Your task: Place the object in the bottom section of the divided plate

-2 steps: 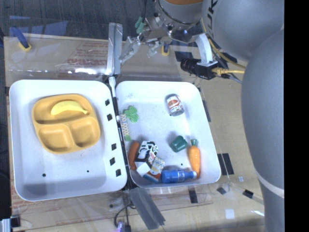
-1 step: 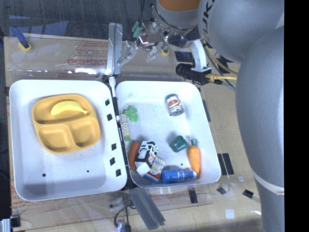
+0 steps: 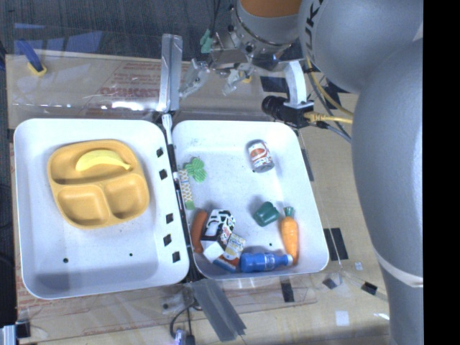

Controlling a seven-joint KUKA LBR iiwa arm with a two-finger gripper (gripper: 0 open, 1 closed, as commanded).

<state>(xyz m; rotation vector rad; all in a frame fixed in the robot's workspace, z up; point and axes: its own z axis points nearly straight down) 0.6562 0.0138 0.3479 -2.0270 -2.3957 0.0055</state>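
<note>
A yellow divided plate (image 3: 98, 184) lies in the left bin (image 3: 43, 264). A yellow banana (image 3: 103, 161) rests in its large top section, and the two smaller bottom sections hold nothing. My gripper (image 3: 215, 79) hangs over the bench just behind the back edge of the right bin (image 3: 305, 192), near the divider between the bins. Its two pale fingers (image 3: 194, 80) stand apart, open, with nothing between them.
The right bin holds a small can (image 3: 260, 156), a green leafy piece (image 3: 194, 169), a dark green block (image 3: 265, 213), a carrot (image 3: 288, 237), a blue bottle (image 3: 262, 262), a black-and-white carton (image 3: 219, 228) and a sausage (image 3: 198, 230). My arm's grey body (image 3: 381, 121) looms on the right.
</note>
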